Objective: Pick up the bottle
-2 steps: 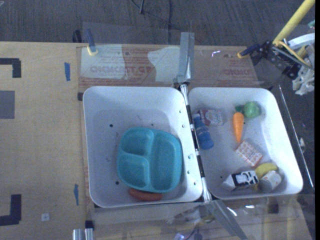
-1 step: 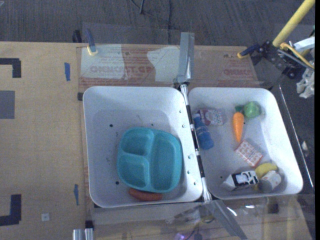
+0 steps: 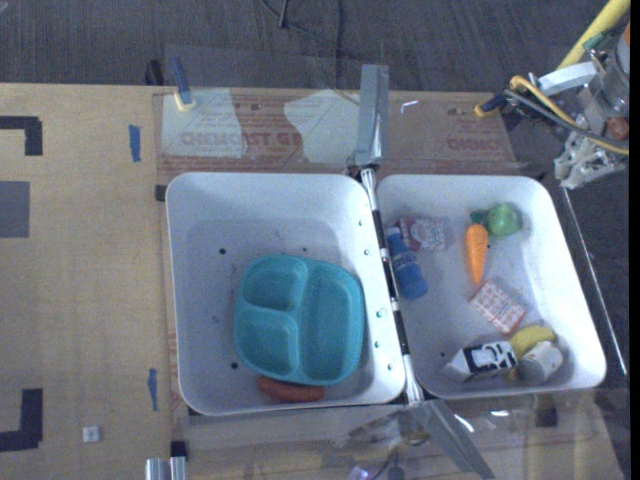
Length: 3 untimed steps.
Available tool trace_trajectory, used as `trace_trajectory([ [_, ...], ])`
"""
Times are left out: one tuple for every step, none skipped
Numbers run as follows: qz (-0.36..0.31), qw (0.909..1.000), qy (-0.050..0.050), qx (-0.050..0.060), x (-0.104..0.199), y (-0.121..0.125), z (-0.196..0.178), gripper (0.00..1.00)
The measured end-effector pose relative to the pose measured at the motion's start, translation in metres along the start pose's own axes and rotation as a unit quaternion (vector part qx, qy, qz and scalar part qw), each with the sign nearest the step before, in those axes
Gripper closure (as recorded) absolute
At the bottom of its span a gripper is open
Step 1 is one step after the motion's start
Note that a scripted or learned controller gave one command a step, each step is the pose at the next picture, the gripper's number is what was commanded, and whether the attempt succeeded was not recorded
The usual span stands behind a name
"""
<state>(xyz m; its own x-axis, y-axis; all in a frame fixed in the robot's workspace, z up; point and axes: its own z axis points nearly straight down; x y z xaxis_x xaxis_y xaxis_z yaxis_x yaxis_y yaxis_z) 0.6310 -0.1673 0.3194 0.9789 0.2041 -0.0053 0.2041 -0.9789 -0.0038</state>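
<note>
Bench: tan board [image 3: 80, 268] carrying two shallow white bins side by side, a dark floor behind
Bottle: we see the blue bottle [image 3: 405, 267] lying on its side in the right bin [image 3: 570, 268], close against the wall shared with the left bin [image 3: 190, 268]
Arm: we find the gripper [image 3: 590, 158] at the upper right, outside the right bin's far corner and well apart from the bottle
Jaws: we cannot tell whether they are open or closed from this angle
Progress: we judge nothing done yet; the reach, descent, grasp and lift all remain
Neighbours: a pink-patterned packet [image 3: 428, 233] just beside the bottle, a carrot [image 3: 476, 253], a green piece [image 3: 503, 219], a checked packet [image 3: 497, 306], a small carton [image 3: 483, 360], a banana [image 3: 533, 339]
Left bin: a teal divided tray [image 3: 300, 318], a sausage [image 3: 291, 391]
Obstacles: we think the bin wall and the near packet leave little room for the jaws
</note>
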Motion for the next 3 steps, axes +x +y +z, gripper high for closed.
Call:
trace_trajectory([
  [0.001, 1.0, 0.0, 0.0, -0.062, -0.046, -0.007, 1.0],
  [-0.029, 0.9996, 0.0, 0.0, -0.112, 0.031, 0.031, 1.0],
  [-0.002, 1.0, 0.001, -0.001, -0.105, -0.005, 0.02, 1.0],
])
